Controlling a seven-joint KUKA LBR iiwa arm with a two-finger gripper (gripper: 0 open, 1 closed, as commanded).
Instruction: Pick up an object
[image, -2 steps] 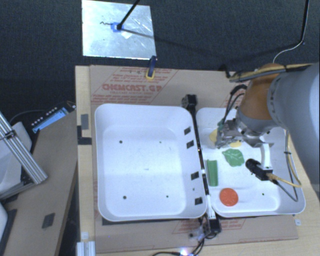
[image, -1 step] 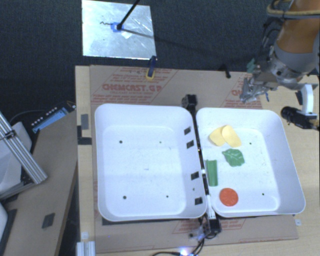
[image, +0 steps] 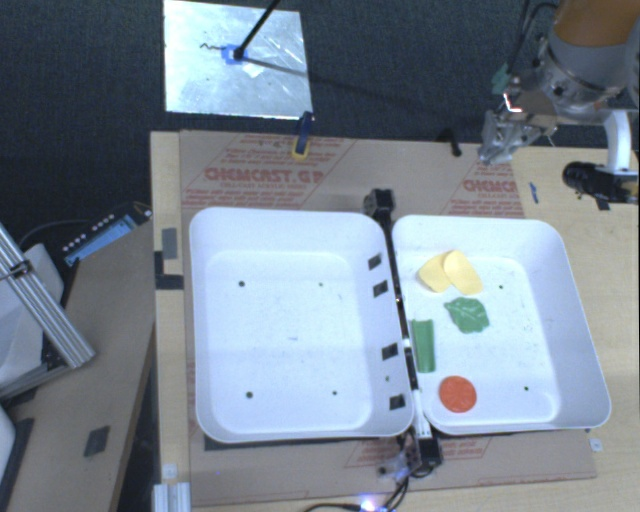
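The right bin (image: 560, 300) holds several small objects: a pale yellow piece (image: 449, 271), a crumpled green piece (image: 467, 314), a green stick (image: 424, 345) lying along the left wall, and an orange-red disc (image: 458, 393) near the front. My gripper (image: 497, 147) hangs high above the bench beyond the right bin's far edge, well away from all the objects. Nothing shows between its fingers.
The left bin (image: 215, 300) sits beside the right one, joined by a black clip strip (image: 395, 300). A cardboard sheet (image: 260, 170) lies under both bins. A shiny metal plate (image: 237, 58) sits at the back left, and a yellow clip (image: 300, 148) lies nearby.
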